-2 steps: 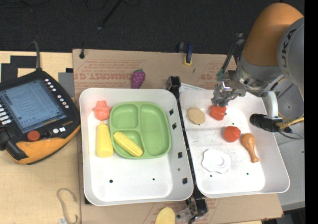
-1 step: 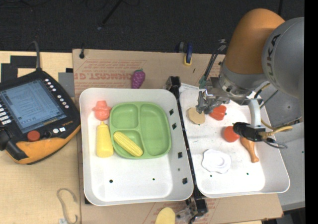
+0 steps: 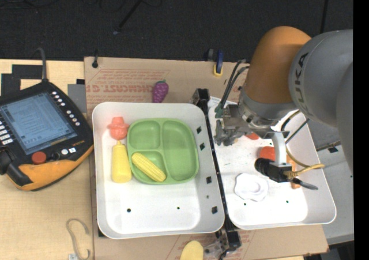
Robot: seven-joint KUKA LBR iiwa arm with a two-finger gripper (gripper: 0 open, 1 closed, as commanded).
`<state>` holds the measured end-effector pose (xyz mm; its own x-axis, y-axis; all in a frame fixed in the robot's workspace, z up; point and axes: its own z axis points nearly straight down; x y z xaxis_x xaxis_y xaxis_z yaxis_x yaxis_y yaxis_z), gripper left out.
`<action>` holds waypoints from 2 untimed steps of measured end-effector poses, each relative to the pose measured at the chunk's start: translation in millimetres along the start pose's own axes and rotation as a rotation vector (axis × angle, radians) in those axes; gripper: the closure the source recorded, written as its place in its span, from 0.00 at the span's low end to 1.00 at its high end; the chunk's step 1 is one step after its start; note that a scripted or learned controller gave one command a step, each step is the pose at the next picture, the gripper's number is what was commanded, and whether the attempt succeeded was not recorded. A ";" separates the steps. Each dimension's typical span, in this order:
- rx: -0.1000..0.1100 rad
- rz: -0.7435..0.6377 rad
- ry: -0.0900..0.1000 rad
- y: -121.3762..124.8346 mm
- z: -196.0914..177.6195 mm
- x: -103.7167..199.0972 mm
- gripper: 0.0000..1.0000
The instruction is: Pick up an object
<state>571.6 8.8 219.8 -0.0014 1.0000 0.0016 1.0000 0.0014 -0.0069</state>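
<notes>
Two white bins sit side by side on the tabletop: the left bin [image 3: 109,207] and the right bin [image 3: 314,210]. The left one holds four things: one green plate [image 3: 179,155] with three compartments, one yellow corn cob [image 3: 149,167] lying slantwise in the plate's lower left compartment, one yellow bottle [image 3: 120,162] just left of the plate, and one pink toy [image 3: 117,128] above the bottle. The right bin holds three: one orange piece [image 3: 266,153], one smaller red-orange bit [image 3: 252,136] and one white round lump [image 3: 251,187]. The pincer [image 3: 226,135] hangs over the right bin's upper left corner, close to the wall between the bins; whether it is apart or together I cannot tell. The red-orange bit lies just to its right, the orange piece further right and a little lower, and the white lump below, near the bin's middle. Outside the bins are one purple toy [image 3: 160,90] on a cardboard sheet [image 3: 124,83], one yellow thing [image 3: 192,249] at the front edge, and one control pendant [image 3: 37,132] at the left. The sheet bears red print, upside down and too faint to read. The grey arm [image 3: 323,74] shows the letters "UKA".
</notes>
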 end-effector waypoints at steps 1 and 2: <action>-0.002 -0.001 0.001 -17.3 -5.0 41.6 1.00; -0.002 0.000 0.000 -39.5 -17.0 57.7 1.00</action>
<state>532.1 66.4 237.1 -0.0012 1.0000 0.0013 1.0000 0.0012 -0.0052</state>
